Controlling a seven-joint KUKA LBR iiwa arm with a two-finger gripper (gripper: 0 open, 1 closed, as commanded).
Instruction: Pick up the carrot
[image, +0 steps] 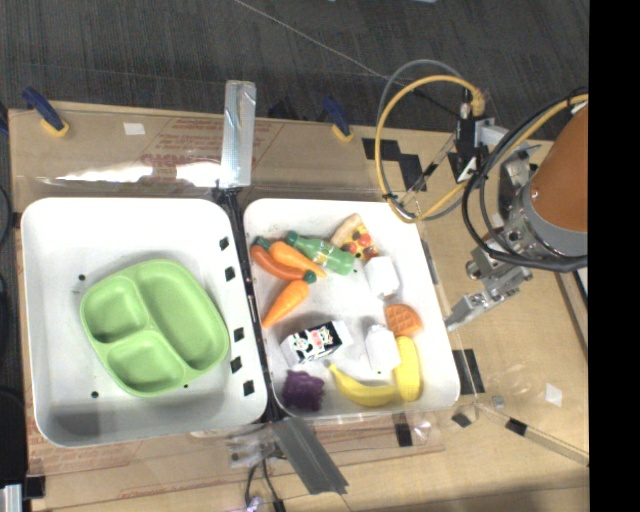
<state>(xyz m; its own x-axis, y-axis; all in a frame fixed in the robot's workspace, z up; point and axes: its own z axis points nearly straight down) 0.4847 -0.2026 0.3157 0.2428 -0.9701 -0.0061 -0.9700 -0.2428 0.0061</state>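
judging by looks, the carrot (286, 300) is light, stiff, smooth plastic; grip its thick middle. hand (487, 298) state: cannot tell.

Dark carpet floor (150, 45) behind tan cardboard-topped bench (520, 400); even light.

The bench (520, 400) has a pale wood-coloured top. Two shallow white bins sit on it side by side, touching along the middle of the frame: the left bin (40, 300) fills the left half, and the right bin (432, 300) sits just right of centre. Black tape marks (470, 372) lie on the bench at the right bin's lower right.
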